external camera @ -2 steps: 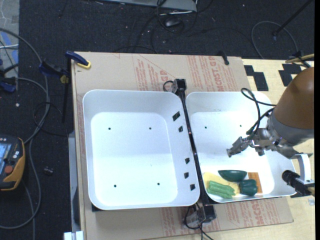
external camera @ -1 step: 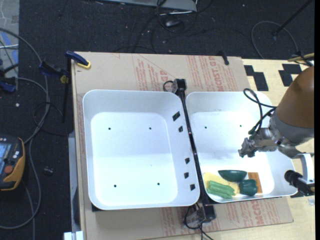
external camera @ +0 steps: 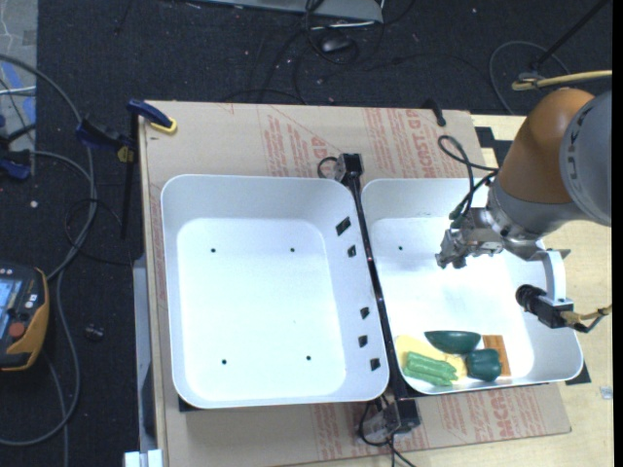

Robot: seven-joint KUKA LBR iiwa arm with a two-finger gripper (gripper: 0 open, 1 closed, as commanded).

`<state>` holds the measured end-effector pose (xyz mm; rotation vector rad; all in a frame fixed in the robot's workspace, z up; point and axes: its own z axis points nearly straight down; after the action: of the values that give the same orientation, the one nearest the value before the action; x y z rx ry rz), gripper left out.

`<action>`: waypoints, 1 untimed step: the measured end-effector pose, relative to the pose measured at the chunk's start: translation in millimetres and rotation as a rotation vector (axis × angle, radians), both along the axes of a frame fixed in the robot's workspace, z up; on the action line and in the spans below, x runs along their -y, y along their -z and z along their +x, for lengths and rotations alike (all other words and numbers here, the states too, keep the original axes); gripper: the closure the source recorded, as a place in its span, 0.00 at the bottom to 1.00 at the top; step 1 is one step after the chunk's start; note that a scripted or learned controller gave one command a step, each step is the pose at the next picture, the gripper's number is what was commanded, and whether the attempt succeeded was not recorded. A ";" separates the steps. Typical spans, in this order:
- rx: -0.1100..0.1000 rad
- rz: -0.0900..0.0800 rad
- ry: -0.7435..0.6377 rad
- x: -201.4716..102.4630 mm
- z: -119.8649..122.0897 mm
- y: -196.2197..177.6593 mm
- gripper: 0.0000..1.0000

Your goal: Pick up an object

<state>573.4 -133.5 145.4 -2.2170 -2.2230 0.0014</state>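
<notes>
Light green ridged object (external camera: pixel 429 368), dark green bowl-shaped object (external camera: pixel 454 340), teal object (external camera: pixel 484 364), yellow piece (external camera: pixel 413 344) and orange piece (external camera: pixel 495 343) clustered along near edge of right bin (external camera: pixel 428 197), gripper (external camera: pixel 456 251) above that bin's middle, jaw state cannot be told, left bin (external camera: pixel 185 261) beside it.

Two white bins (external camera: pixel 263 202) on bench (external camera: pixel 253 129)

A: How many bins are on the tabletop (external camera: pixel 253 134)?

B: Two white ones, the left bin (external camera: pixel 195 202) and the right bin (external camera: pixel 409 197).

A: And how many loose things are there?

B: Five, as far as I can count: one dark green bowl-like piece (external camera: pixel 453 340), one light green ridged piece (external camera: pixel 429 368), one teal block (external camera: pixel 484 364), one pale yellow piece (external camera: pixel 412 345) and one orange-brown piece (external camera: pixel 495 342).
</notes>
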 end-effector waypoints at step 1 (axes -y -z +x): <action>0.007 0.000 -0.005 -78.4 38.0 -45.0 1.00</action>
<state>611.4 -55.1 190.4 -2.2151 -2.2314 -0.0064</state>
